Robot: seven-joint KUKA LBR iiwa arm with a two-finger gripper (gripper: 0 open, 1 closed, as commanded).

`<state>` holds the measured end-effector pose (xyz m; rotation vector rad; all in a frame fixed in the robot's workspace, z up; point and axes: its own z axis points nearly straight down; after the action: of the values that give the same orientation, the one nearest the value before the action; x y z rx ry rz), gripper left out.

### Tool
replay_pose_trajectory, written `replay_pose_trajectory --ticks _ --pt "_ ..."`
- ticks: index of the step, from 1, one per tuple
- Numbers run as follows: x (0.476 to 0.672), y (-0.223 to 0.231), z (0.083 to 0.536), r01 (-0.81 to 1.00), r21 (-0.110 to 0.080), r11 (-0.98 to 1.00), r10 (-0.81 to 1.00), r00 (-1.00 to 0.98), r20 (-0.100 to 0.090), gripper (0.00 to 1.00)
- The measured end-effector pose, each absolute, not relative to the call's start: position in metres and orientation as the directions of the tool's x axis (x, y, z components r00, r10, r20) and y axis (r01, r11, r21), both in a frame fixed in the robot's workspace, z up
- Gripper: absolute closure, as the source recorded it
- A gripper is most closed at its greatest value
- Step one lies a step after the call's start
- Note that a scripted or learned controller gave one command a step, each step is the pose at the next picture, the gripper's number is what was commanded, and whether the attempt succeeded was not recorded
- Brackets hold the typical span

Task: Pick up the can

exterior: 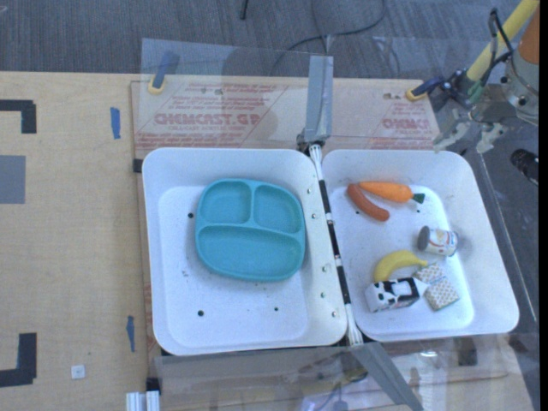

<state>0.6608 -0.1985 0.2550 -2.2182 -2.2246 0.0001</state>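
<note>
We see can (pixel 438 241) on its side in right bin (pixel 492 229), mid-right, clear of walls. Gripper (pixel 469 135) hovers above bin's far right corner, well apart from can; fingers look spread, holding nothing. Banana (pixel 397 265) just beside can, cow toy (pixel 394 294) and waffle block (pixel 442 294) near; carrot (pixel 390 192), sausage (pixel 367 203) farther. We judge banana crowds approach. Teal plate (pixel 251 229) sits in left bin.

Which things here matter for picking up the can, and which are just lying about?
For the job:
can, on its side in the right bin
hand, above that bin's far right corner

Lying about:
carrot
sausage
banana
toy cow
patterned block
teal divided plate, in the left bin
</note>
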Motion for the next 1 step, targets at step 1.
replay_pose_trajectory --ticks 1 --pt "0.5977 -0.2161 0.1734 0.993 0.002 0.121 0.993 -0.121 -0.001 0.0"
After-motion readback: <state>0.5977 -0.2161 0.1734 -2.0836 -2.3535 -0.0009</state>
